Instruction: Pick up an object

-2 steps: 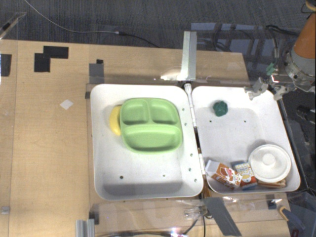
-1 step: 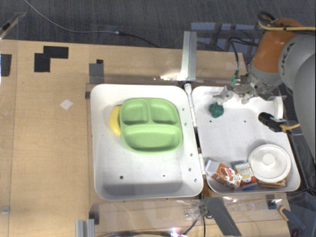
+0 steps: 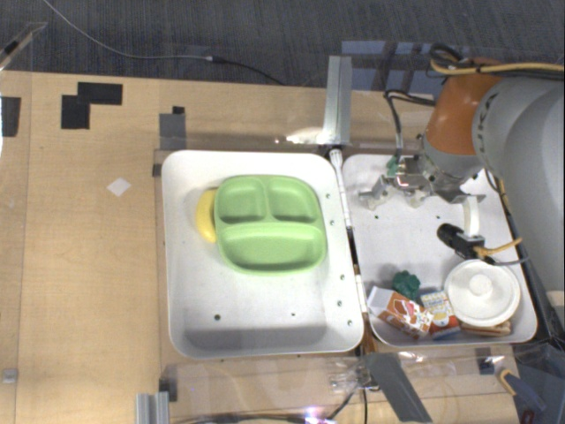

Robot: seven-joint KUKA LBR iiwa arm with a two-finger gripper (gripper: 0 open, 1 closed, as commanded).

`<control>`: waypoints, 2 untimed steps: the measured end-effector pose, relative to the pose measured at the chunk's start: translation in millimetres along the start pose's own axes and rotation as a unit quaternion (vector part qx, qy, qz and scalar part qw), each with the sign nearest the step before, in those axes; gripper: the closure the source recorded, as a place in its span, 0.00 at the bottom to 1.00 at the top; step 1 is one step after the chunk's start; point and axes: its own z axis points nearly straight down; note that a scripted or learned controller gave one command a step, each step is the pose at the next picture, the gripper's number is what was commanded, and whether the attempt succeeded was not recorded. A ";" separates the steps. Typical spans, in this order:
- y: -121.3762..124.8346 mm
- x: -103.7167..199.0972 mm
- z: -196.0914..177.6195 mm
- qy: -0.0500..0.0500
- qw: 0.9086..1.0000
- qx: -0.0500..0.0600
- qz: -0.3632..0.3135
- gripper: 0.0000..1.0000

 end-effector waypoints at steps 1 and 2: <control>14.1 16.2 1.1 0.000 0.976 0.001 0.217 0.00; -0.7 -94.0 -107.5 -0.001 0.984 0.000 0.178 0.00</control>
